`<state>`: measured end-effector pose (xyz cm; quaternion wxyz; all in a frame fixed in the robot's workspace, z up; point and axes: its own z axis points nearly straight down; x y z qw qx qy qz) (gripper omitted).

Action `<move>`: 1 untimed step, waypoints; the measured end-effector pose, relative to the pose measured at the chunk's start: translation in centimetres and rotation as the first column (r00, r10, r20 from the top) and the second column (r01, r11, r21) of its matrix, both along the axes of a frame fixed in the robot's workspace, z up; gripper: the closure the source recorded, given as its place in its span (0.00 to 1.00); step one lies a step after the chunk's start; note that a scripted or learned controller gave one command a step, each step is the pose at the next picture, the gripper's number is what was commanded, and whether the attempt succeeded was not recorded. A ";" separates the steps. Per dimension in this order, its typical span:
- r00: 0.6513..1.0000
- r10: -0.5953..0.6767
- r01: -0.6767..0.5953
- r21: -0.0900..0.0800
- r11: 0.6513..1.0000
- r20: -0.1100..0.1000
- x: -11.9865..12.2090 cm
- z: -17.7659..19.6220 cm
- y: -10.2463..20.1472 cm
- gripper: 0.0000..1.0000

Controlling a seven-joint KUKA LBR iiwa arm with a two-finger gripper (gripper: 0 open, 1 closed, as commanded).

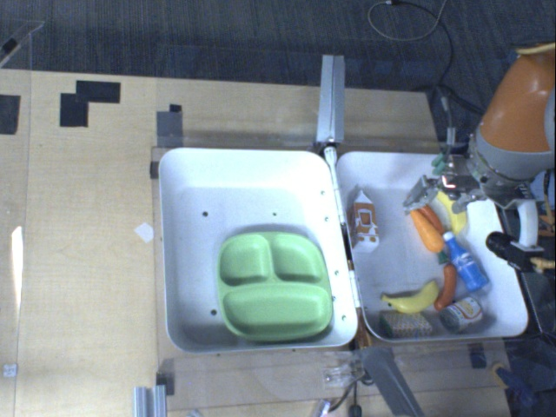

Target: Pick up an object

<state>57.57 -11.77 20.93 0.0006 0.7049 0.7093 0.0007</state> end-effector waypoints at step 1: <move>0.999 -0.052 0.052 -0.003 0.999 0.009 -1.5 -9.9 -5.0 0.00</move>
